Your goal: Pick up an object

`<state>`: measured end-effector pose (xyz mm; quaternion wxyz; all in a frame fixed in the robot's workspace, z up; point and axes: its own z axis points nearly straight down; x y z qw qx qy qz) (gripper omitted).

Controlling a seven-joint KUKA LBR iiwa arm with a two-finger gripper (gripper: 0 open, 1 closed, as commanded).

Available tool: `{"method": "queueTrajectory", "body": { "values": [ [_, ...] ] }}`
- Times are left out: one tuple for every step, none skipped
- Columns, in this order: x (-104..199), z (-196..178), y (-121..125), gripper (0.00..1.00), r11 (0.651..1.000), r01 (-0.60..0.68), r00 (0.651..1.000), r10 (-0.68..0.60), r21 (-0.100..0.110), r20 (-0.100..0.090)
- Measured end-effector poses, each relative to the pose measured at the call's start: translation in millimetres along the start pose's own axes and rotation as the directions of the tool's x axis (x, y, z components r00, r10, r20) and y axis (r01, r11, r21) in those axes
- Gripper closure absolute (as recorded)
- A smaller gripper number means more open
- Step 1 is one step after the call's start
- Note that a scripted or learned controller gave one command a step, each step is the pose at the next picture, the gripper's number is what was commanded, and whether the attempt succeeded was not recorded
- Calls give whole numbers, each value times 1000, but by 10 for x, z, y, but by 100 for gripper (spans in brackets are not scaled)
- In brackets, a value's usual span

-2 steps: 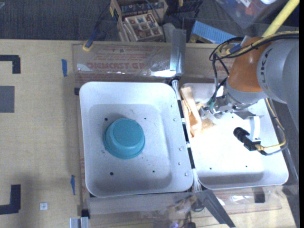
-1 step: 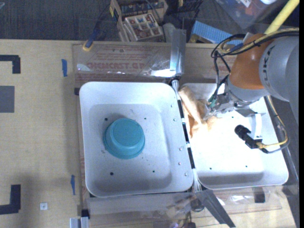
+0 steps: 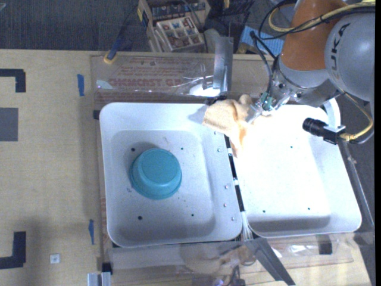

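Item: 1 yellow-orange cloth point(image 3: 225, 117), soft, light, limp, draped over the rim between the 2 white bins point(image 3: 178, 234) at their far edge; end effector point(image 3: 264, 105) touching its right corner, grip state indeterminable; best pinched at a bunched fold.

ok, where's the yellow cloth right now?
The yellow cloth hangs at the far end of the divide between the left bin and right bin, beside the end effector.

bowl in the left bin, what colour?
Teal blue, a solid colour with no pattern. The bowl sits upside down in the left bin, clearest in the camera view.
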<state>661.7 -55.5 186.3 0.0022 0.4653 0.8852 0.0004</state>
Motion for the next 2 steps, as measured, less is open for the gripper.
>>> {"method": "queueTrajectory", "body": {
  "values": [
    [22, 0, 90, 100, 949, 315, 949, -315, -2, 3],
    [69, 1, -31, 100, 985, 170, 985, -170, 1, -3]
  ]
}}
